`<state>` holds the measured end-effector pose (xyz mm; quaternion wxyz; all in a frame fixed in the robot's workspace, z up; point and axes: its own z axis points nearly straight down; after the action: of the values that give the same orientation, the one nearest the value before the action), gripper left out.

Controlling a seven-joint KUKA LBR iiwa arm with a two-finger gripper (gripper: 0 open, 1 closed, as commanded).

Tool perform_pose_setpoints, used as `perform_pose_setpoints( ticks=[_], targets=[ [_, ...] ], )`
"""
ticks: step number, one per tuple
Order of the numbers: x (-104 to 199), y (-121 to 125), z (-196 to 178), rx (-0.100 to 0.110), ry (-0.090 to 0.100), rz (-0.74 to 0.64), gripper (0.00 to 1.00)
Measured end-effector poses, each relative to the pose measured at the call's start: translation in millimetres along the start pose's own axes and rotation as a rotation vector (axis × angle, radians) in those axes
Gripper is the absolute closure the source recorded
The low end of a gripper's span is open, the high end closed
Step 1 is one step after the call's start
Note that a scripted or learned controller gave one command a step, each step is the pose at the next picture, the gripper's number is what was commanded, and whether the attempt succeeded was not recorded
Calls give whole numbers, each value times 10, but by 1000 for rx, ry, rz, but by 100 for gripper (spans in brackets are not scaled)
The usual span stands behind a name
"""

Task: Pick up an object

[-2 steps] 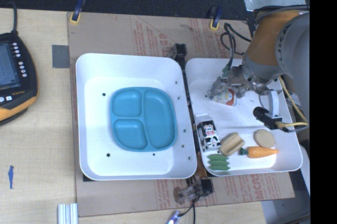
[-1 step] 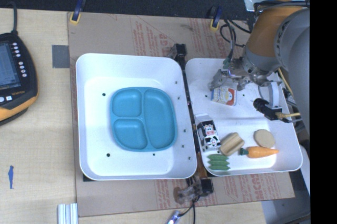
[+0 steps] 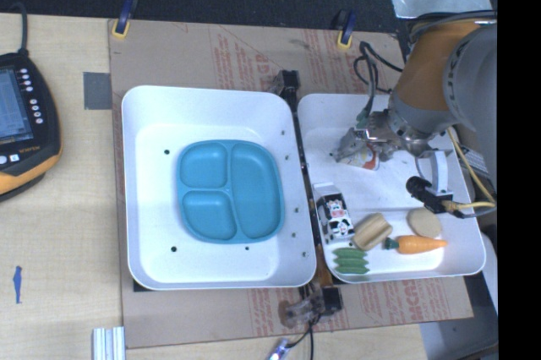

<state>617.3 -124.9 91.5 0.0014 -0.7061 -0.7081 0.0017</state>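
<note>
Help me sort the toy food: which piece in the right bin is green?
The green ridged pea pod at the bin's near left corner; the carrot is orange, the bread pieces tan.

The grey arm [image 3: 461,88] reaches in from the right — orange band up, wrist bent down, gripper [image 3: 355,145] low.

a blue divided plate [image 3: 230,190] with three compartments lies flat in the middle of the left white bin [image 3: 144,257]. the right white bin [image 3: 321,109] touches it along the shared edge. both bins rest on a brown cardboard sheet [image 3: 211,46] held at its far edge by two clamps [image 3: 124,17]. a black and orange pendant [image 3: 21,122] lies on the wooden bench [image 3: 51,265] at far left. a grey patch, perhaps tape [image 3: 96,90], sits beside the cardboard.
</note>
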Motion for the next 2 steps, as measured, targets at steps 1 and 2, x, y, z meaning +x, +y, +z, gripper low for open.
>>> perform_pose_setpoints(
  ticks=[1,2],
  targets=[
    [-9,386,-7,-2,1,-1,0],
    [161,120,-1,0,0,0,0]
  ],
)
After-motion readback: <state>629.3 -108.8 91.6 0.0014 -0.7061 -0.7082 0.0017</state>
